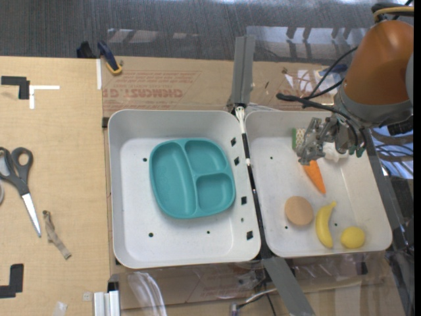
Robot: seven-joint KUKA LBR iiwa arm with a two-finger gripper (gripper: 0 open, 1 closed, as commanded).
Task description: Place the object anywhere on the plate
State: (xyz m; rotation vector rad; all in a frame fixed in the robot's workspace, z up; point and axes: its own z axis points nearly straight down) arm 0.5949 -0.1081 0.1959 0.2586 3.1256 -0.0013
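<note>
At the near edge of the right bin [375, 196] lie three pieces of toy food in a row: a tan egg [299, 211], a yellow banana [323, 224] and a lemon [353, 237]. Just behind them an orange carrot [315, 176] hangs tilted, its top end clamped between the fingers of the robot's hand [309, 155], which reaches in from the right. The left bin [118, 176] holds a teal plate [193, 178] with three compartments, well apart from the carrot. Scissors [20, 183] rest on the wooden worktop [52, 130] far to the left.
</note>
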